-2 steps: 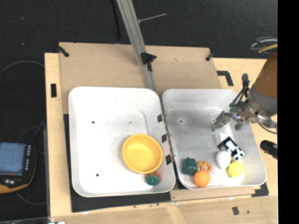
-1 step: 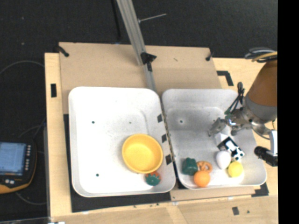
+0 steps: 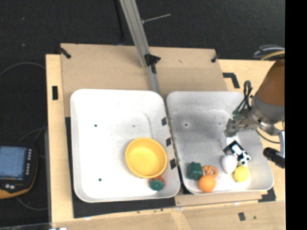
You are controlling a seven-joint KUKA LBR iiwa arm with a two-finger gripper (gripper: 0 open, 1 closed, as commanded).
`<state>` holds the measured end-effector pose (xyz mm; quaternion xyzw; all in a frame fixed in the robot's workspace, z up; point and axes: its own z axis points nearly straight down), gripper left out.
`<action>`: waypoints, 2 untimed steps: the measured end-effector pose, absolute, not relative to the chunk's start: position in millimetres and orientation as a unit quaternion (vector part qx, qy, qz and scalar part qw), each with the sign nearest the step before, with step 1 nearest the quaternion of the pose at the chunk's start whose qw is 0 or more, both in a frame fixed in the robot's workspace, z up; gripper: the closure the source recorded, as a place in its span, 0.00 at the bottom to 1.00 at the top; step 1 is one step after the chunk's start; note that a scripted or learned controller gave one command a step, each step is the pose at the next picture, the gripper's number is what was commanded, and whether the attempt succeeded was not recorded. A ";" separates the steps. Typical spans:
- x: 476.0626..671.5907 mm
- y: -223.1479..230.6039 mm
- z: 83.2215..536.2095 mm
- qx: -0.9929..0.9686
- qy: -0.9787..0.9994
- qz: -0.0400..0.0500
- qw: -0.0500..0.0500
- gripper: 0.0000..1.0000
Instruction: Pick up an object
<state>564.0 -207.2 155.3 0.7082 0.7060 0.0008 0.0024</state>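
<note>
My gripper (image 3: 233, 128) hangs over the right side of the right bin (image 3: 201, 109), at the end of the grey arm with its orange band (image 3: 273, 83). Just below it lies a small black-and-white object (image 3: 238, 152). Along that bin's front edge sit a white egg shape (image 3: 229, 164), a yellow lemon-like piece (image 3: 242, 174), an orange ball (image 3: 207, 183), a small orange ring-shaped piece (image 3: 210, 170) and a dark green block (image 3: 194, 170). The gripper is apart from all of them.
The left bin (image 3: 100, 123) holds a yellow bowl (image 3: 146, 157) near its front right and a small green-and-red object (image 3: 157, 183) beside the corner. A metal pole (image 3: 139, 32) slants over the back of the bench. A handheld pendant (image 3: 15, 169) lies far left.
</note>
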 end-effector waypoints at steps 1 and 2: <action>558.4 -201.3 210.1 0.706 0.708 0.002 0.003 1.00; 559.8 -202.4 236.9 0.706 0.708 0.001 0.002 1.00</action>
